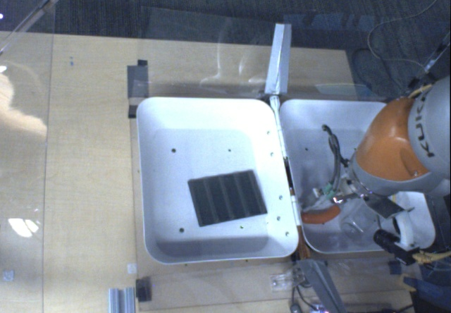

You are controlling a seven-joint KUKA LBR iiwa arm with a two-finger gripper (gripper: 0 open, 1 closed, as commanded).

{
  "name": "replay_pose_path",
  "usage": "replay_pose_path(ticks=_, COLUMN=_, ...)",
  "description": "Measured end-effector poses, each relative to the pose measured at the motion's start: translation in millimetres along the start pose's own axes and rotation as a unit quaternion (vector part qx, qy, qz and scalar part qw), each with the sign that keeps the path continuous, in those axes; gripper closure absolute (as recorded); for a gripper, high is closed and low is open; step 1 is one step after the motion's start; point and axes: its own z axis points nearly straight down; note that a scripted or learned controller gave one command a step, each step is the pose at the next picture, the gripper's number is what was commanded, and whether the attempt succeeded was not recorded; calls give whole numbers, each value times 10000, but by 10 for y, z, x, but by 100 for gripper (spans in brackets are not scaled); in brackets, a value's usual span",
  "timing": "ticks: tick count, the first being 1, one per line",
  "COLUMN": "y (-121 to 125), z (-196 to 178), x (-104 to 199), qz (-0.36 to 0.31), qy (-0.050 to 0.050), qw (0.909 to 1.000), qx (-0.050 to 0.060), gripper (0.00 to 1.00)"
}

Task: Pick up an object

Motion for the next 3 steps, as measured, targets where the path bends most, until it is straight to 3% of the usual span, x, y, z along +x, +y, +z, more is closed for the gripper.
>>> replay_pose_path(ticks=1, y=249, z=10, x=-132, qz=126, qy=27, qw=9999, qx=20, gripper=0)
replay_pose_path(ticks=2, y=1301, z=56, x=-678, qz=412, qy=26, qw=9991, qx=41, gripper=0)
replay_pose_path(ticks=3, y=398, z=14, x=-180, qz=48, qy=36, qw=10000, qx=28, gripper=0)
